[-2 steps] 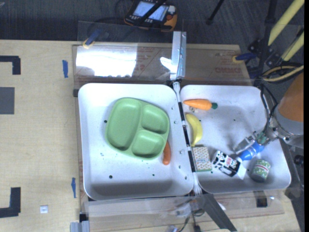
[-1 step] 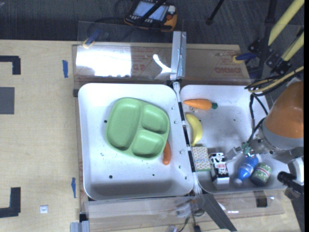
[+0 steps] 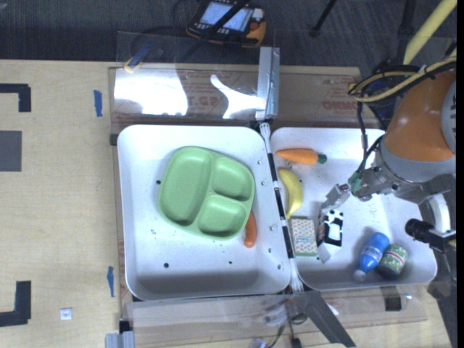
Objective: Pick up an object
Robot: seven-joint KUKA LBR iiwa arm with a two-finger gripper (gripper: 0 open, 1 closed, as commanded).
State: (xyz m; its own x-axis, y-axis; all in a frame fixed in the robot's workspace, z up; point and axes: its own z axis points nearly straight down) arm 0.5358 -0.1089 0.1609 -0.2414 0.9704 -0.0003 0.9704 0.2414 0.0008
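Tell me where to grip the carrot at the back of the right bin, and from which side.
Grip the carrot across its orange middle, coming straight down from above. It lies flat and crosswise, green tip toward the arm, so the jaws should close across its narrow width. The banana lies close in front, so keep to the carrot's thick middle.

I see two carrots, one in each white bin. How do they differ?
The carrot in the right bin lies across the bin near its far wall, out in the open, with a green end showing. The carrot in the left bin lies lengthwise, tucked against the green divided plate, which hides part of it, so it looks shorter. Both are orange and lie flat on a bin floor.
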